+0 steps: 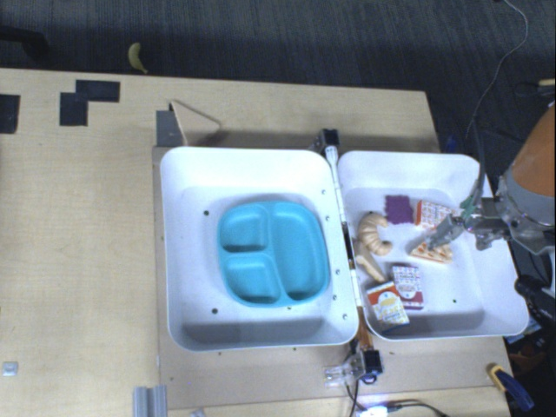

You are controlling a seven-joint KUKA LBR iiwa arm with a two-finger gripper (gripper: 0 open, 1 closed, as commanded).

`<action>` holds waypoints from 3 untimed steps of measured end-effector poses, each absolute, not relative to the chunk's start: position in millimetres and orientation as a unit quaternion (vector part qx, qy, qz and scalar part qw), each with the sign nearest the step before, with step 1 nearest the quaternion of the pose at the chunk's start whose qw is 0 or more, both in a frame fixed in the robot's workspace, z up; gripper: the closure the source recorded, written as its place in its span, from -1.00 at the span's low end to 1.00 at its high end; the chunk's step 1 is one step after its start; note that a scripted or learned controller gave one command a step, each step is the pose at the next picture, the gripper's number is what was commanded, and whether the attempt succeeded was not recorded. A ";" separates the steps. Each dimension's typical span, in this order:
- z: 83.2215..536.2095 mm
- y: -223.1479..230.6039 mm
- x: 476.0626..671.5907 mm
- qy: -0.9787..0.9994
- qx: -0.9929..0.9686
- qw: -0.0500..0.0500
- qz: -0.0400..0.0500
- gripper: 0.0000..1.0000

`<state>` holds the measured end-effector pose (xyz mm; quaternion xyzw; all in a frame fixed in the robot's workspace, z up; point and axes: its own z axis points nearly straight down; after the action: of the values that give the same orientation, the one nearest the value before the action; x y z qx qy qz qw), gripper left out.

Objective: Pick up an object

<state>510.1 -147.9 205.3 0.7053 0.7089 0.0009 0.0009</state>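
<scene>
Far to the left of the pincer [449, 229], the left bin [187, 189] holds only a blue divided tray [274, 252], well clear of any move here. Nearer, in the right bin [495, 307], a pale croissant-like pastry [375, 234] lies left of the fingertips, with a small beige piece [369, 268] just under it. A purple square [399, 208] sits up and to the left, and a red-and-white packet [433, 212] lies just above the tips. Below and to the left are a printed carton [407, 286] and an orange-and-white pouch [387, 306].

The likely target, a flat waffle-like wedge [432, 251], lies directly under the fingertips, at or very near touching them. The fingers blur against it, so I cannot tell how far apart they stand, nor whether anything is caught between them.

The main risk, as I judge it, is the wedge's flatness: fingers closing on it may skate over the top or push it along the bin floor rather than grip it. The packet just above crowds the approach and could be nudged or pinched along with it. The bin's right wall behind the wrist leaves little room for correction.
</scene>
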 end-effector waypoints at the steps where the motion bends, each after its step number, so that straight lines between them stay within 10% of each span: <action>1: 97.7 -130.2 492.1 0.708 0.707 0.005 0.004 -1.00; 2: 108.9 -128.4 494.3 0.709 0.706 0.005 0.006 1.00; 3: 108.5 -128.2 493.8 0.709 0.706 0.005 0.006 -1.00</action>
<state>493.8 -128.2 108.5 0.7056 0.7086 0.0056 0.0046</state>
